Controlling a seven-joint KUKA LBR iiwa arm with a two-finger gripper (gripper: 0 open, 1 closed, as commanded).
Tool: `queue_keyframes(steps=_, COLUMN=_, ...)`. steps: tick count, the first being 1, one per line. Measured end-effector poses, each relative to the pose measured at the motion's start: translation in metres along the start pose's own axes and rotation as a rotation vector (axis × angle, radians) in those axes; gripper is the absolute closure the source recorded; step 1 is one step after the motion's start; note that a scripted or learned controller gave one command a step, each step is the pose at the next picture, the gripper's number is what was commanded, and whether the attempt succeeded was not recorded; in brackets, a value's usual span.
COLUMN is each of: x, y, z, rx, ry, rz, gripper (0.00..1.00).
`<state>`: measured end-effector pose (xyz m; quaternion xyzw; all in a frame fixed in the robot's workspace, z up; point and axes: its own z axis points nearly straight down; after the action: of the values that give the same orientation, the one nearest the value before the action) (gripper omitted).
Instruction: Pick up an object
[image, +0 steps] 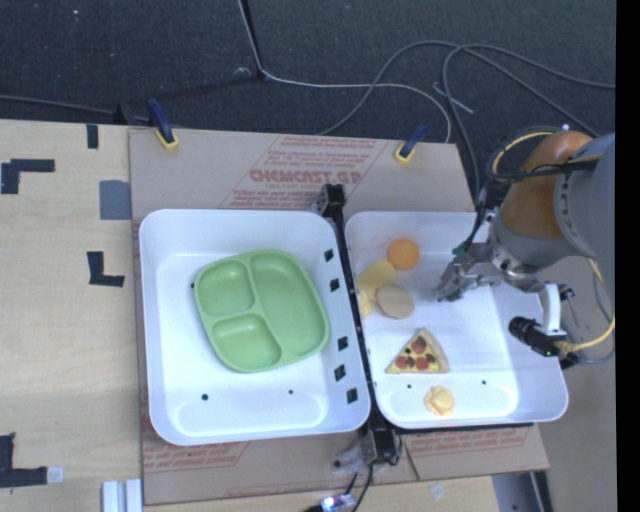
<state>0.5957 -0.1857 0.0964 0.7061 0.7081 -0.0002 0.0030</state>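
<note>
Two shallow white bins side by side: left bin (165, 300) with a green three-compartment plastic plate (261, 310), right bin (500, 400) with toy food. Small orange ball (403, 253) at the far side; pale yellow slice (376, 277) touching a beige round piece (395, 302); triangular pizza slice (419, 354) nearer; small yellow lump (439, 401) nearest. Gripper (447, 289) low over the right bin, right of the beige piece, grasping nothing visible; cannot tell jaw state.
</note>
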Motion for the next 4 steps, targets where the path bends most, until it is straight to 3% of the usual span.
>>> queue_keyframes(steps=2, x=0.000, y=-0.008, z=-0.122, rx=-0.001, ry=0.003, rz=0.001, gripper=1.00)
queue_keyframes(steps=3, x=0.000, y=-0.007, z=-0.160, rx=0.001, ry=0.004, rz=0.001, gripper=1.00)
queue_keyframes(steps=4, x=0.053, y=-0.006, z=-0.144, rx=0.005, ry=0.004, rz=-0.001, gripper=1.00)
